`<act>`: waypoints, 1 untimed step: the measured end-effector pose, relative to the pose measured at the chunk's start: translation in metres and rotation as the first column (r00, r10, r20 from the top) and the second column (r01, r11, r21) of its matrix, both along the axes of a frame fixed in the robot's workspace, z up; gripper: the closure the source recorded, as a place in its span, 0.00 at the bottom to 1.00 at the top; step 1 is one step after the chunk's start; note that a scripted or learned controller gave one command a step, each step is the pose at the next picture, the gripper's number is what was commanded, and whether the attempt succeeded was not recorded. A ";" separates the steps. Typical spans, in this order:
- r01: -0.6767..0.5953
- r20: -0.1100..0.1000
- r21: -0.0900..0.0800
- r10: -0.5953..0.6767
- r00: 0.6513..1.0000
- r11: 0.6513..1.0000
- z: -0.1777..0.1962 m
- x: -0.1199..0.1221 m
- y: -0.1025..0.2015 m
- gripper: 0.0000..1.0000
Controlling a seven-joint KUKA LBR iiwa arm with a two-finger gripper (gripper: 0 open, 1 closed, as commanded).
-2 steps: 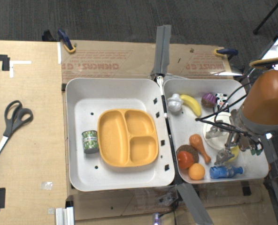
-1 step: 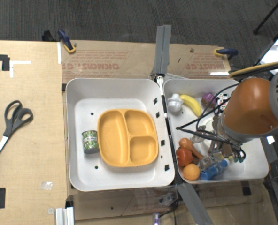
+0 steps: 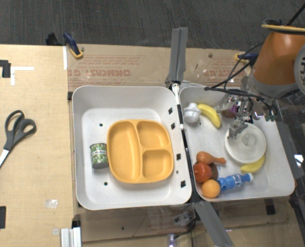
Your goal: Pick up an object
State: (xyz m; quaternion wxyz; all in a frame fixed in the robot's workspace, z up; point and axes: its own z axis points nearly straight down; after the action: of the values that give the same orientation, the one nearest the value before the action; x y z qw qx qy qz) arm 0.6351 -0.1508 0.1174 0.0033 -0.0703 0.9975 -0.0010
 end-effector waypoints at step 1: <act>0.219 -0.007 0.002 -0.219 0.976 0.976 -0.026 -0.106 0.019 0.00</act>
State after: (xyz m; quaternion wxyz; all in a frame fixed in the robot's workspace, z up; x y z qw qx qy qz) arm 0.5288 -0.1315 0.0911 0.0001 0.0401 0.9992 0.0001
